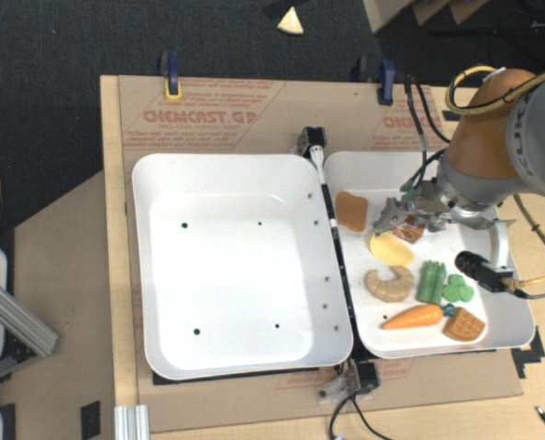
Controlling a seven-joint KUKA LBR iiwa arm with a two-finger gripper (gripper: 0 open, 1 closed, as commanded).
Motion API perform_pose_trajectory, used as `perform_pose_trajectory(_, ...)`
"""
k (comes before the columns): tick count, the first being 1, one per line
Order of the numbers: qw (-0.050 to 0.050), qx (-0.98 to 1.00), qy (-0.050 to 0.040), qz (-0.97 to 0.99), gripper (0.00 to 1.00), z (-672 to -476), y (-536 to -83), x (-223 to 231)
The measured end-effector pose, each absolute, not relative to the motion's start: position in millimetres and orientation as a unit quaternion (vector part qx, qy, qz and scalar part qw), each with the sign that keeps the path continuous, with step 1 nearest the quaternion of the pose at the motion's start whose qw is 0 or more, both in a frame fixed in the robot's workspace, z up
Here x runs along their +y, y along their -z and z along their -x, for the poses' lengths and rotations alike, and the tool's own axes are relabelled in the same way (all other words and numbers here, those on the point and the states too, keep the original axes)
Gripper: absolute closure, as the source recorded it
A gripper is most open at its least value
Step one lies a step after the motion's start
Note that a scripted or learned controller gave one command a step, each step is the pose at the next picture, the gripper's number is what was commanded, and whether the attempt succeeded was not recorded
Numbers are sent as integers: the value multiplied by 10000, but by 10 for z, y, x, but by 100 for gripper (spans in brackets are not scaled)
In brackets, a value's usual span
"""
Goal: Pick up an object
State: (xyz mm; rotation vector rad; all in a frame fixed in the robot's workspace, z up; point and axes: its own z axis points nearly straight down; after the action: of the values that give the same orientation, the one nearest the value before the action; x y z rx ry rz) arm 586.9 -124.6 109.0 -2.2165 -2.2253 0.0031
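My gripper (399, 220) is low in the right bin (364, 168), near its middle. It hangs right over a small red-brown piece (408, 234) and the top edge of a yellow piece (391, 249). A brown bread slice (351, 211) lies just to its left. Toward the front of the bin lie a tan curved pastry (389, 285), a green ridged piece (430, 281), a green leafy piece (457, 290), an orange carrot (412, 317) and a brown waffle (464, 324).
The left bin (162, 181) sits alongside, with a black divider (330, 236) between the two bins. A black cylinder (479, 271) on the arm sticks out over the right bin's right side. Cables run along the bench's far right.
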Motion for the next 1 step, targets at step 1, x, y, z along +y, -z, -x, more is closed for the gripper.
perform_pose_trajectory(1, -57, -7068, 17, 7074, 100, -5891, -1289, -1285)
